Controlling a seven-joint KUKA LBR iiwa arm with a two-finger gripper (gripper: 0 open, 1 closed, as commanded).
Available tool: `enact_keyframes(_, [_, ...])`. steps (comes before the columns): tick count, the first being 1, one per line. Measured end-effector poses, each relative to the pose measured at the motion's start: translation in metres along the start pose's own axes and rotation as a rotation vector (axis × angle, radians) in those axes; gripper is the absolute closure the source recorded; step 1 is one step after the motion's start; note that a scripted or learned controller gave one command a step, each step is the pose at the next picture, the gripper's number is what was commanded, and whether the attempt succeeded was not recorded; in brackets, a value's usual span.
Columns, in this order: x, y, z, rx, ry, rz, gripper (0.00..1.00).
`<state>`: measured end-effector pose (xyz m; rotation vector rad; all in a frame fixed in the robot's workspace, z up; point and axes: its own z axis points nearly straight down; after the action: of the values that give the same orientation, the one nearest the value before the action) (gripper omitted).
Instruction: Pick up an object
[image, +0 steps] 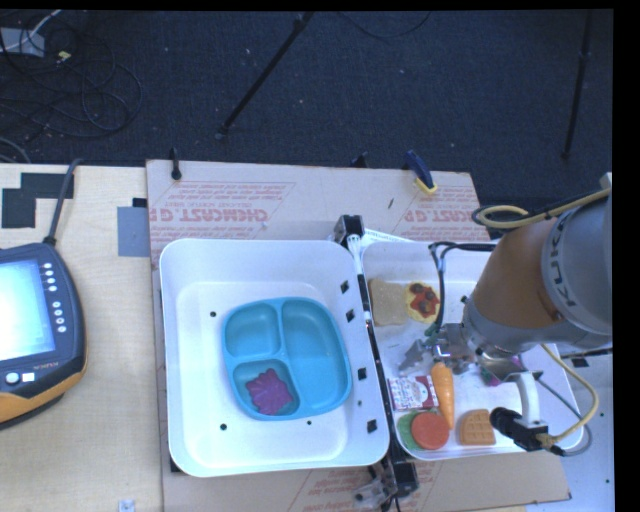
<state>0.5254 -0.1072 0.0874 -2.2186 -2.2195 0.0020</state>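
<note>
Over the right bin (400, 262) the gripper (428, 350) hangs, its finger spread impossible to tell (metal blurs together); the carrot (443, 392) lies just near of it, perhaps touching. Left bin (190, 300) holds a blue tray (300, 345) on the cardboard-topped bench (250, 205).

Gripper (428, 352) over R bin (400, 262), beside carrot (443, 390); L bin (190, 330) w/ blue tray (325, 345).
</note>
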Motion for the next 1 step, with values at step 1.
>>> enact_keyframes(1, [-0.0016, 0.0007, -0.0108, -0.001, 0.000, 0.006, 1.00])
